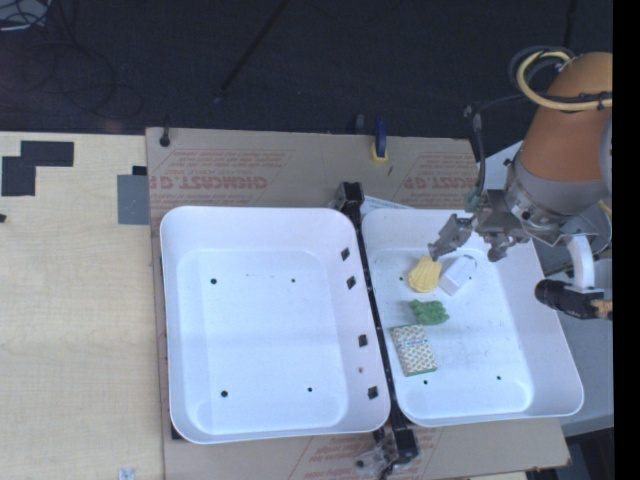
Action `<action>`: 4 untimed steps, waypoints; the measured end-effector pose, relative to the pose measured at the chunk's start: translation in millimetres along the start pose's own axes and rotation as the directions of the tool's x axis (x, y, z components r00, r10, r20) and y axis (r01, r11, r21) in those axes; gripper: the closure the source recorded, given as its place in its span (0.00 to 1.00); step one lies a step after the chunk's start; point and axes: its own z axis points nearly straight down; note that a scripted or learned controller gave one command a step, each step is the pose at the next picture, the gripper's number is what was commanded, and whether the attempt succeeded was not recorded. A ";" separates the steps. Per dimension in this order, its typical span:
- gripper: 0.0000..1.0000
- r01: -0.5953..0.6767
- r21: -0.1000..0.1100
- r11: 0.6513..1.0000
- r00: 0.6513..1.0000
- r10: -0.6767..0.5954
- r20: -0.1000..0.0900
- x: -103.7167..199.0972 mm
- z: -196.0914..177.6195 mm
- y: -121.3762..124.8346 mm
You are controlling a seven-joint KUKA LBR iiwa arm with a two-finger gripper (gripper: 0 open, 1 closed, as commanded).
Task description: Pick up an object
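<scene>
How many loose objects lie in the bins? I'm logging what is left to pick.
4, all in the right bin: yellow piece, white block beside it, green piece, patterned square. More may hide under the arm.

Left bin [190,268] beside right bin [540,368]; in right bin: corn piece [424,275], leafy piece [430,311], patterned pad [413,349].

Orange band [572,128], grey wrist, yellow cable loop [545,76].

Bench [80,298] bearing two white bins [260,323]
</scene>
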 end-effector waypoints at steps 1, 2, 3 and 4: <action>1.00 0.001 0.001 1.000 1.000 -0.001 -0.001 -0.4 -9.7 0.0; 1.00 -0.007 0.008 1.000 1.000 0.007 -0.001 -49.2 37.7 -78.3; 1.00 -0.003 0.007 1.000 1.000 0.003 -0.002 -65.7 115.2 -112.7; 1.00 0.008 -0.003 1.000 1.000 -0.008 -0.003 26.3 106.6 -75.6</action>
